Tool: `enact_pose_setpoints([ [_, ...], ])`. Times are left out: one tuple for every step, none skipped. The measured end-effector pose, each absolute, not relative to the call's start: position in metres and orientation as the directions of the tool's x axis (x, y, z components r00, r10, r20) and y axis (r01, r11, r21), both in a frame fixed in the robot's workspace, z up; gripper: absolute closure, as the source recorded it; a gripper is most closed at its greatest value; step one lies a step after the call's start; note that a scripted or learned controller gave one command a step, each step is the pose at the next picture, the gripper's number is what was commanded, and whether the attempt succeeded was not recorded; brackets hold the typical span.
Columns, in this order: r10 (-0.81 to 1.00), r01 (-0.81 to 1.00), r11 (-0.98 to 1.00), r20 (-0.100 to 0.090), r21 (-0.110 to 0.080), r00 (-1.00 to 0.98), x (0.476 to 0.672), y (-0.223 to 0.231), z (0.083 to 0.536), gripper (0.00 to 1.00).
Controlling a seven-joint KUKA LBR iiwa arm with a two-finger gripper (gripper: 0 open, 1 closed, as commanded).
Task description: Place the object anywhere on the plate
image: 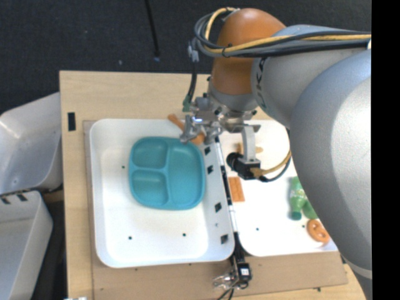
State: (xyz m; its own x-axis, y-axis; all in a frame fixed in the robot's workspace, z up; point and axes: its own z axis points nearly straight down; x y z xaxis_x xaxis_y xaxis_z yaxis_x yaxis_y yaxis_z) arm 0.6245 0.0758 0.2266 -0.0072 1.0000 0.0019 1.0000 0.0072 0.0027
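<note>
Two bins stand side by side on the bench (78,186). The plate (167,172) lies in the left bin (112,242), toward its right and rear. In the right bin (269,239), a flat block (236,189) lies beside the dividing wall; a bottle-like item (297,203) and a ring-shaped item (317,230) lie near its right side. The arm (312,105) extends over the right bin's rear, its wrist above the divider behind the plate.
</note>
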Motion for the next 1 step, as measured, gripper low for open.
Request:
enact_pose_setpoints([
  [1.0,1.0,0.007,0.002,0.001,-0.007,0.6118,0.1164,0.2396,1.0],
])
